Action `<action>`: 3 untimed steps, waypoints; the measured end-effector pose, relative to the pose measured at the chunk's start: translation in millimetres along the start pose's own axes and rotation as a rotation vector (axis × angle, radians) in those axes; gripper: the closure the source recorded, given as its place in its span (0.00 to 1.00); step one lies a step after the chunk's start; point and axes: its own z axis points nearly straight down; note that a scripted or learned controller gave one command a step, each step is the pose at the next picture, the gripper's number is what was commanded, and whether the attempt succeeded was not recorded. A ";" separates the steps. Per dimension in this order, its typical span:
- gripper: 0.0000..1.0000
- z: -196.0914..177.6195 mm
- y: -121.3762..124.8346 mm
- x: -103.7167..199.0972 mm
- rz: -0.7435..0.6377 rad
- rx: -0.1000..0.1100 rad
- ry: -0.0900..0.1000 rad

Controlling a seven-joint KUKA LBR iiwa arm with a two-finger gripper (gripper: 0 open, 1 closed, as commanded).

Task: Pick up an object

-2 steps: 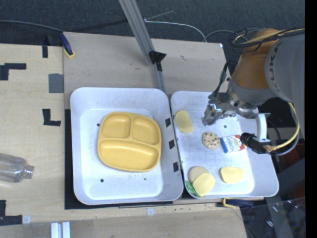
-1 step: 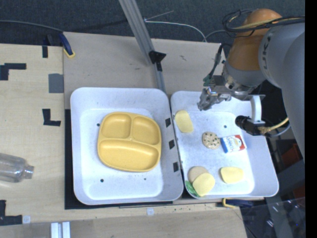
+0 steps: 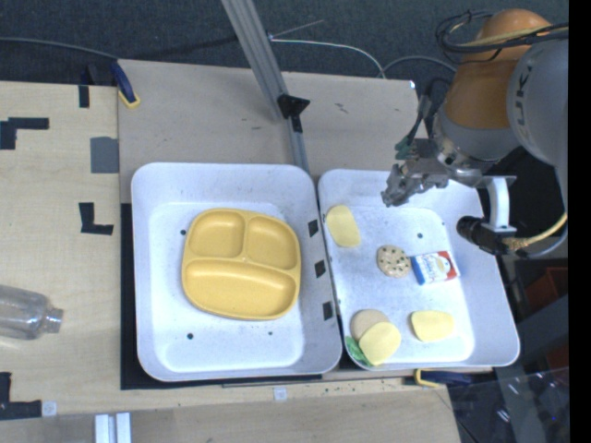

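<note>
Grey two-finger gripper (image 3: 403, 190) above the right white bin (image 3: 489, 335).
Whether it is spread or closed cannot be told; it hangs near the bin's far edge, with nothing visibly in it.

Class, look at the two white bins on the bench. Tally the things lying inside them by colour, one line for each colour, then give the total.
Yellow: 4 (divided plate, piece near the bin's left wall, piece at the front, piece at front right)
Tan or brown: 2 (cookie, round bun)
Red, white and blue: 1 (small carton)
Total: 7
</note>
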 end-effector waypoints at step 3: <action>1.00 50.3 -19.5 165.4 -0.009 0.006 0.003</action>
